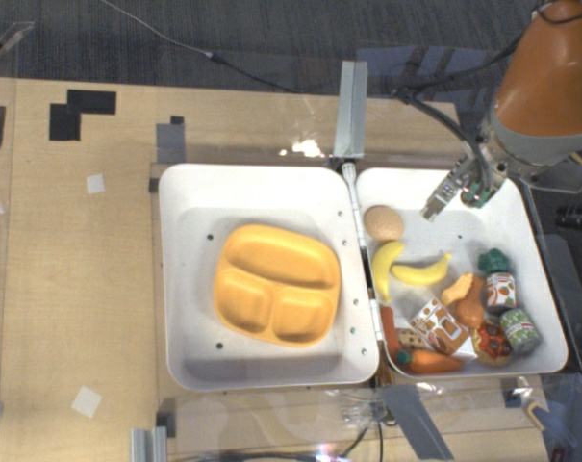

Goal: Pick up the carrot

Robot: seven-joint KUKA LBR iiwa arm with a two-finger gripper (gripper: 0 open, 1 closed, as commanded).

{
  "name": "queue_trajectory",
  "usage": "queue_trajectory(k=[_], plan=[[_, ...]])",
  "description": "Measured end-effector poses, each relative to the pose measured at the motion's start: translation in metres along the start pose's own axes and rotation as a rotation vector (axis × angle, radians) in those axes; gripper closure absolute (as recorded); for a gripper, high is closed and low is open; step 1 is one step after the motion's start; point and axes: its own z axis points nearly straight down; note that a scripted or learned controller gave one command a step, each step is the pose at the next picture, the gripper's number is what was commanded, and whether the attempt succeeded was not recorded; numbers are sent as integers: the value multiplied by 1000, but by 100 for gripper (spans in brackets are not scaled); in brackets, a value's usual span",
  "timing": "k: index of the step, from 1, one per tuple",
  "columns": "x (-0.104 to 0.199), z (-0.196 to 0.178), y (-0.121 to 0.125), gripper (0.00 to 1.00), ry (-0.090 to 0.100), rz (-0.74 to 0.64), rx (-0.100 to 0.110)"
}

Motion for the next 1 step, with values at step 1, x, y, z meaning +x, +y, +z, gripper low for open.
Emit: queue_trajectory(k=[1], plan=[[59,101,-15,100,16,16,10]])
